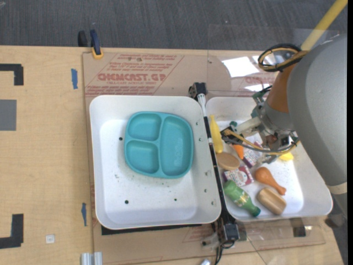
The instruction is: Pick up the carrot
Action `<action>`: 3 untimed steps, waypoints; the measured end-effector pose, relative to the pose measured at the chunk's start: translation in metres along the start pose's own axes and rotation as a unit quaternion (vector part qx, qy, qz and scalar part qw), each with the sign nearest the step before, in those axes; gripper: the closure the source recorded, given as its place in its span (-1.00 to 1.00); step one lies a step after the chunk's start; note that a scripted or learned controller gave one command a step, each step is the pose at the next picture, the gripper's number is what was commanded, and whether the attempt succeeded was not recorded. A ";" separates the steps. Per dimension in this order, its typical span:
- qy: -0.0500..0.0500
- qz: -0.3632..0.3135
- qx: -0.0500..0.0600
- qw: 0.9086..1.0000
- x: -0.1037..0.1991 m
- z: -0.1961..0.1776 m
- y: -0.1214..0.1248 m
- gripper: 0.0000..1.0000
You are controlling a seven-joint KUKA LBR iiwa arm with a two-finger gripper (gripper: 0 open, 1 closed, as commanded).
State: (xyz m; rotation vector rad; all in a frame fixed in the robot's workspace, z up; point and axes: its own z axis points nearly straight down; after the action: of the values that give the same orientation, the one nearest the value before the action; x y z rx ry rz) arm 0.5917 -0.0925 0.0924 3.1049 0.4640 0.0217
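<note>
Two shallow white bins sit side by side on a cardboard-covered bench; the left bin (105,164) holds a teal divided plate (159,144), and the right bin (317,195) holds a jumble of toy food. What looks like the carrot (237,150), a small orange piece, lies near the bin's upper middle, just above a round tan piece (228,160) and beside a yellow item (216,138). The gripper (263,139) hangs low over this clutter, just right of the carrot, but whether it is wide or closed cannot be told, and nothing is visibly held. By this evidence the pick is not yet done: grasp and lift remain.
</note>
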 end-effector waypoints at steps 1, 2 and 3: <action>0.001 0.018 0.000 1.000 -0.015 0.000 -0.004 -1.00; 0.009 0.047 -0.005 0.999 -0.059 -0.002 -0.015 -1.00; -0.001 0.047 -0.001 0.999 -0.047 0.000 -0.012 -1.00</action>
State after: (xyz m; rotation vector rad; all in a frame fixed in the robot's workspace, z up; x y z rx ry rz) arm 0.5432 -0.0950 0.0920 3.1215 0.3189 0.0184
